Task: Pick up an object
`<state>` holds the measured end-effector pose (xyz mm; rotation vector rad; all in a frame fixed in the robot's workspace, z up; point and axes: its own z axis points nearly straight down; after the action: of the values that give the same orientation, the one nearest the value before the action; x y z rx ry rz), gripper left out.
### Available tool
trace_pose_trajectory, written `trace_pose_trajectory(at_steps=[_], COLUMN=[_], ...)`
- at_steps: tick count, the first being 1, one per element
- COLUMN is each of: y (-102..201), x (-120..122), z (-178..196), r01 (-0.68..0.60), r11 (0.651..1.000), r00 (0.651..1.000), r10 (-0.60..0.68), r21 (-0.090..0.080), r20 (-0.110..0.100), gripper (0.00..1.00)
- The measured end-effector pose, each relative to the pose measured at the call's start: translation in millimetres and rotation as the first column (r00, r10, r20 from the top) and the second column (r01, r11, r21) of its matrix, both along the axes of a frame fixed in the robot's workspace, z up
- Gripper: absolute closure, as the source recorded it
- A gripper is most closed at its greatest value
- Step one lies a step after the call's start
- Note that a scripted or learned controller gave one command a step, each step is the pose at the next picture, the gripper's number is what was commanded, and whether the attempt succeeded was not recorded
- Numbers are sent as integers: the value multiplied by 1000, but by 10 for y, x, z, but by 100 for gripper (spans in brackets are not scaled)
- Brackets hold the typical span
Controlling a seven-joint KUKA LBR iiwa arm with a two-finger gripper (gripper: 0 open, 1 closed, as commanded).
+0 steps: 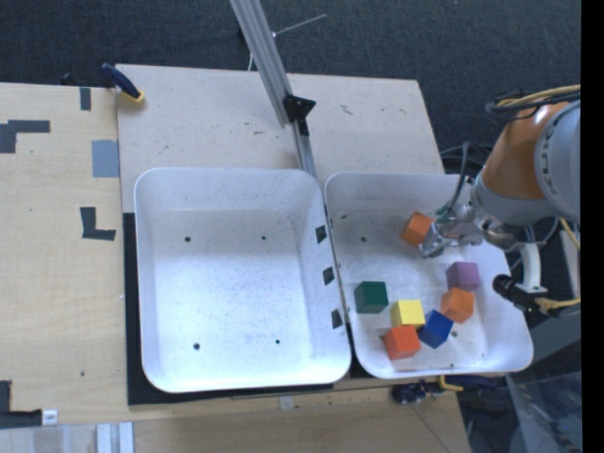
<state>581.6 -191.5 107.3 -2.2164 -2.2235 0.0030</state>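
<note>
**Grip on the orange block looks thin — watch the lift**

You have the gripper down in the right bin, up against an orange block that sits apart from the rest, toward the bin's far side. The block shows at the left of the fingertips, touching them, but from this slanted view you cannot tell whether it lies between the fingers or just beside them, nor whether they are spread or closed.

That is the main risk. If the fingers have only caught a corner or an edge, the block may twist out and drop as the arm rises — or simply get nudged aside across the bin floor.

The other pieces lie nearer you: a purple block, a second orange block, a blue block, a yellow block, a red block and a green block. They are well apart from the gripper, so a collision there seems unlikely. The left bin plays no part yet.

Judge the pick only once the block clears the floor.
</note>
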Motion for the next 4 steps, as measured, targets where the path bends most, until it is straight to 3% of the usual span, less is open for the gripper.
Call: trace_pose_trajectory(at_steps=[2, 3, 4], y=[-71, 32, 547], x=[-22, 21, -18], z=[897, 1453, 1520], r01=[2, 0, -3], r11=[1000, 1000, 1000], r00=[1000, 1000, 1000], r10=[-1, 0, 3], r21=[-2, -2, 1], r20=[6, 8, 3], gripper=[100, 100, 100])
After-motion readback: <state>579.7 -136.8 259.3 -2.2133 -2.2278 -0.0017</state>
